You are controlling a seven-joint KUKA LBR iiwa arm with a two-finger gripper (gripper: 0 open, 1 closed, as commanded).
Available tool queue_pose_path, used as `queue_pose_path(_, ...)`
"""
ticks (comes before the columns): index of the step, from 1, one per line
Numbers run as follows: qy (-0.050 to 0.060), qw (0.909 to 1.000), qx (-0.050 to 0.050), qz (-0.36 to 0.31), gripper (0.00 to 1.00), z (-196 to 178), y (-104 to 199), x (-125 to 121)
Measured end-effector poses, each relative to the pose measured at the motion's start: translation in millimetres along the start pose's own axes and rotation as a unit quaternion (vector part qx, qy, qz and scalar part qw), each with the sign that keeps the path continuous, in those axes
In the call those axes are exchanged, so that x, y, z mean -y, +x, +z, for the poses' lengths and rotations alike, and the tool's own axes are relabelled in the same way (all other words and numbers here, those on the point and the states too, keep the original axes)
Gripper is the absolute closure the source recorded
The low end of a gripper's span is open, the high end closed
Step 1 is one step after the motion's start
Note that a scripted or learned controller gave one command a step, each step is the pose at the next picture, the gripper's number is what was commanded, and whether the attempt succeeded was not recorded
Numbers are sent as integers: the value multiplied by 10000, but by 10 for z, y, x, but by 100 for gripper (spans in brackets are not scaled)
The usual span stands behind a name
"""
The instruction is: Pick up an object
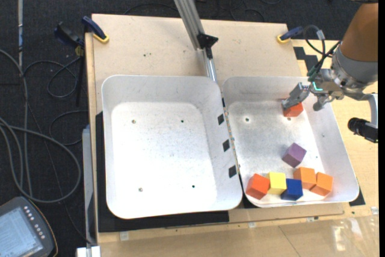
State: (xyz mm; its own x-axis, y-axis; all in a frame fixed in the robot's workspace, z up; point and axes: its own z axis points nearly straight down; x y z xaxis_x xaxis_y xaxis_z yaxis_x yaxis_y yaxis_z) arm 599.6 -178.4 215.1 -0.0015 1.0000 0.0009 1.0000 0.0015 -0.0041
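Note:
My gripper (306, 103) hangs over the far part of the right bin (340, 152), its two fingers spread open. A small red-orange block (293, 109) lies on the bin floor right at the tip of the left finger (296, 95), not between the two fingers. A purple cube (294, 154) sits alone further toward the front. Along the front wall lie an orange cube (258, 185), a yellow cube (277, 181), a blue cube (293, 189) and two more orange cubes (305, 177) (323, 183).
The left bin (109, 88) stands beside the right one, their rims meeting at the middle. A slanted metal pole (183, 3) ends at the bins' far junction. Clamps (96, 30) (288, 35) hold the board's far corners.

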Motion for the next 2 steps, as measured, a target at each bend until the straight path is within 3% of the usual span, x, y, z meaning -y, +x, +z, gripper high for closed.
queue_pose_path(1, -15, 10000, 5, -5, 0, -22, 1, -5)
queue_pose_path(2, 3, 10000, 2, 10, 0, 435, 13, 68)
